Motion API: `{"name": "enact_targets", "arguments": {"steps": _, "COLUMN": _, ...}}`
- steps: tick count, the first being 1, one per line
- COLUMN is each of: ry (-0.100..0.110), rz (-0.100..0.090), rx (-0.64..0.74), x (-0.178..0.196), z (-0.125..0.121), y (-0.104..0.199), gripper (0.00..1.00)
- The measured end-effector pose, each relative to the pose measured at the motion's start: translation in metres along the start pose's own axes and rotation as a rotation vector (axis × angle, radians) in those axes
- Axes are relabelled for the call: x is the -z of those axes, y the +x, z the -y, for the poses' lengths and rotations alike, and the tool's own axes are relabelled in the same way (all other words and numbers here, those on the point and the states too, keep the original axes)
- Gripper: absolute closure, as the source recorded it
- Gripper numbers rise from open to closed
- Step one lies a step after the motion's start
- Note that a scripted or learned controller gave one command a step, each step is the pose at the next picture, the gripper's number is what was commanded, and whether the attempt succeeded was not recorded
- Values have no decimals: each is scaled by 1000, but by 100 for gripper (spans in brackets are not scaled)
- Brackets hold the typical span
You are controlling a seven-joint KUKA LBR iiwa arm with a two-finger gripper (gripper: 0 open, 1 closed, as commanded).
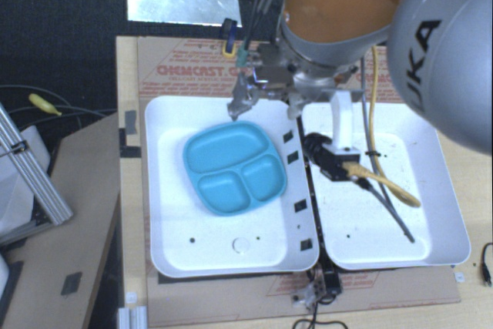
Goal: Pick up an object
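Observation:
A light blue plate (235,167) with three compartments lies flat in the left white bin (164,196), slightly toward the bin's far side. My gripper (240,105) hangs over the far edge of that bin, just above the plate's far rim and a little apart from it. Nothing shows in its grasp. The arm's grey and orange body covers the view above the gripper.
The right white bin (441,196) sits beside the left one, with a dark divider strip (306,200) between them. Both rest on a cardboard sheet (185,69) with red print. An aluminium frame (31,181) stands off the bench at the left.

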State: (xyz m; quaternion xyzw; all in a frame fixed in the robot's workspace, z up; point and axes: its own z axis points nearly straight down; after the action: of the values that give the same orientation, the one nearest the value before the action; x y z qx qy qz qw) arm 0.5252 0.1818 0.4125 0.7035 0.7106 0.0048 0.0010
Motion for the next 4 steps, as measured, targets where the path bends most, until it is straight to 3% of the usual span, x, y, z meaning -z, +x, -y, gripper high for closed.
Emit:
{"name": "enact_targets", "arguments": {"steps": 1, "ry": -2, "rz": -2, "rx": 0, "x": 87, "z": 39, "y": 37, "gripper": 0}}
{"name": "enact_targets", "arguments": {"steps": 2, "ry": 4, "rz": 2, "rx": 0, "x": 93, "z": 37, "y": 35, "gripper": 100}}
{"name": "enact_targets", "arguments": {"steps": 3, "ry": 16, "rz": 10, "rx": -16, "x": -36, "z": 8, "y": -21, "gripper": 100}}
{"name": "enact_targets", "arguments": {"steps": 4, "ry": 4, "rz": 5, "rx": -13, "x": -1, "z": 28, "y": -64, "gripper": 100}}
